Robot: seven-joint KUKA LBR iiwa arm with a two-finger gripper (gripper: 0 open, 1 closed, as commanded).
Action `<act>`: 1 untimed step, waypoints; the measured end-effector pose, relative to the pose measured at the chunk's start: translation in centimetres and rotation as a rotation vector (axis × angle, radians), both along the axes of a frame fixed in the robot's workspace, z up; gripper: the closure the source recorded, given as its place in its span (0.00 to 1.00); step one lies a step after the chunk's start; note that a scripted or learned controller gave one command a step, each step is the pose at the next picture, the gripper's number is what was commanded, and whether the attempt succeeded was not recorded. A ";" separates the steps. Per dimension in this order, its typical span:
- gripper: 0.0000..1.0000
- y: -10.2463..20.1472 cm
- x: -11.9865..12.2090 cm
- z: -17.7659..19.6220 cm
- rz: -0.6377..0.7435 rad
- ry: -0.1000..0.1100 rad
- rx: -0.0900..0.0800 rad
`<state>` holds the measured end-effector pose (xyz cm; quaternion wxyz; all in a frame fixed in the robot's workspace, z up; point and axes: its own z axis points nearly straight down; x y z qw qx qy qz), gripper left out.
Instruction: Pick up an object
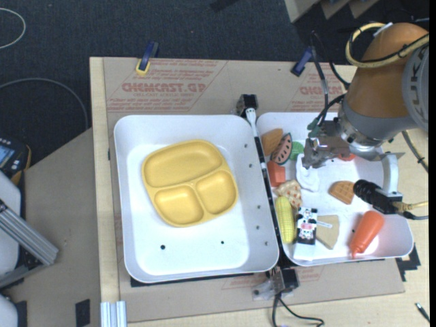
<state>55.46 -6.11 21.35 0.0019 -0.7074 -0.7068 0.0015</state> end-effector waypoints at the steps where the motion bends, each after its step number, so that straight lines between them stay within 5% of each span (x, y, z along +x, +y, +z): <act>1: 1.00 0.0 -0.3 0.2 0.001 -0.002 0.001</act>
